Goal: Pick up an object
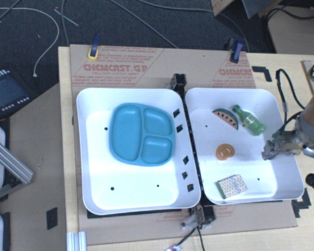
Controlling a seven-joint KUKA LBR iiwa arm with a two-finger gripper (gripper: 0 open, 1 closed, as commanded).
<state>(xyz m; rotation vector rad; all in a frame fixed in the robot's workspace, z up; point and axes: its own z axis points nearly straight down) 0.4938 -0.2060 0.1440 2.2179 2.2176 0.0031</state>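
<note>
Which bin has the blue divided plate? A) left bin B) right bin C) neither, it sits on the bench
A: the blue divided plate lies inside the left bin; the right bin holds small items such as the green bottle and the orange ring.
</note>
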